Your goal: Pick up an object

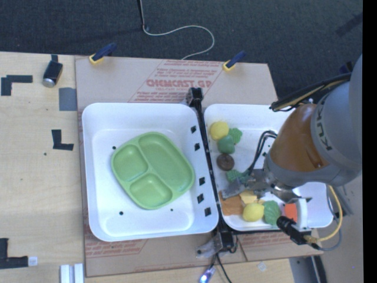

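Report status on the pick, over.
Hand low in the right bin, among the toy food; grip unconfirmed. Brown piece and yellow ball lie apart. Green tray alone in left bin.

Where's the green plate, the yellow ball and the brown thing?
Green plate (154,168), camera view, ridge where its three compartments meet.
Yellow ball (218,129), camera view, its top.
Brown thing (225,161), camera view, its middle.
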`<state>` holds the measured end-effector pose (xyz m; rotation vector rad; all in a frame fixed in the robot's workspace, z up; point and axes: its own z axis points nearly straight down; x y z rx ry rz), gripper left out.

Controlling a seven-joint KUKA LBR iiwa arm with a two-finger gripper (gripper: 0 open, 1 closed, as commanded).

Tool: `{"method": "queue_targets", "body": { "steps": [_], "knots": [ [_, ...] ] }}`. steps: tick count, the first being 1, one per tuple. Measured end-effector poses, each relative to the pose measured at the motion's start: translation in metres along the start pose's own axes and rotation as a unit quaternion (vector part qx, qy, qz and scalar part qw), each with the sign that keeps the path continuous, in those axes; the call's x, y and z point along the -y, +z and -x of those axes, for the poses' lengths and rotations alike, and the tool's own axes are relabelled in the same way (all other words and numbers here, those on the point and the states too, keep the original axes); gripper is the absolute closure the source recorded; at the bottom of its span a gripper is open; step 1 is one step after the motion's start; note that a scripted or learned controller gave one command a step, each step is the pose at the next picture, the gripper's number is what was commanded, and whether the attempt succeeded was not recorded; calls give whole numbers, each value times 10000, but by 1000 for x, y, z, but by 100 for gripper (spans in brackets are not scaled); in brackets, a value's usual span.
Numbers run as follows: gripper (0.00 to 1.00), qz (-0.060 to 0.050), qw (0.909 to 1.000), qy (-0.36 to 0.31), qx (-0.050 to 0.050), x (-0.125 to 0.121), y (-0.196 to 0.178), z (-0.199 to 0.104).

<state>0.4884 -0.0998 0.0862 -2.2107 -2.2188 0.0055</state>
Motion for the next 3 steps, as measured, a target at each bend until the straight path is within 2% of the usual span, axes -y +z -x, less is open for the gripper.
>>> {"method": "queue_targets", "body": {
  "steps": [1, 2, 3],
  "knots": [
    [100, 21, 10000, 12, 12, -1, -14, 3],
    [100, 73, 10000, -17, 11, -5, -103, -49],
    [100, 70, 10000, -25, 13, -31, -159, -109]
  ]
}}
